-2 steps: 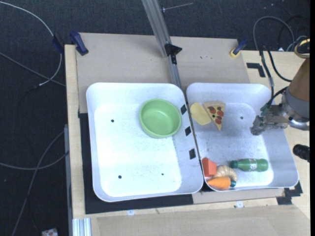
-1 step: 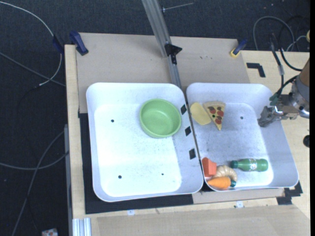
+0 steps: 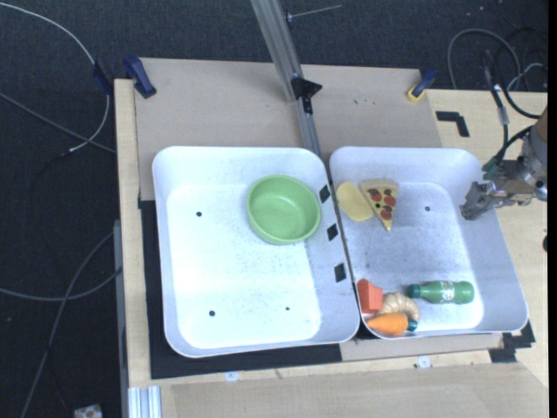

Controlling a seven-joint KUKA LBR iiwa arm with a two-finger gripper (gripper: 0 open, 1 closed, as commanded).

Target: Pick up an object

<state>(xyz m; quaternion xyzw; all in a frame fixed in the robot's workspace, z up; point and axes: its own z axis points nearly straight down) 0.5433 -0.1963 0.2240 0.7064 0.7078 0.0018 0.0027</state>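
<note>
Camera view shows me the gripper (image 3: 478,200) at the right bin's (image 3: 487,259) right rim, holding nothing; I can't tell its finger state. The green bottle (image 3: 442,293) lies near the front wall beside the carrot (image 3: 388,324). It may roll, or the crowded corner may block a grasp.

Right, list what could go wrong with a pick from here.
1. The gripper sits at the right bin's right wall; dropping straight down may strike the rim.
2. The carrot, the croissant and the orange block crowd the near corner, so a grab there may slip or catch two.
3. The bottle lies on its side and may roll.
</note>
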